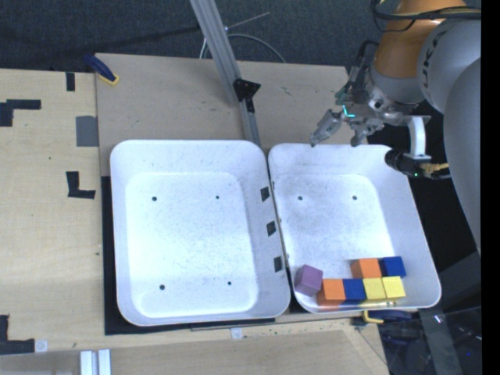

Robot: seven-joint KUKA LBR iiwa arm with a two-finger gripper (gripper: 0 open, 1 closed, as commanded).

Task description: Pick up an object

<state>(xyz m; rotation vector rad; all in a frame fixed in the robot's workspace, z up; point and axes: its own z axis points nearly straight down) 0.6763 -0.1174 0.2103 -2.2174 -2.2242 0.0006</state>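
Several small blocks lie packed along the near edge of the right bin (406, 209): a purple cube (309, 278), an orange block (333, 289), a blue block (354, 289), two yellow blocks (374, 288), plus an orange block (365, 269) and a blue block (391, 266) behind them. My gripper (338, 137) hangs over the far rim of the right bin, well away from the blocks. Its two fingers (319, 136) are spread apart, open, with nothing between them.
The left bin (125, 209) sits beside the right one, their rims touching in the middle. A slanted metal bar (223, 49) rises behind the bins. Black tape marks and a blue-yellow clip (103, 69) lie on the bench at left.
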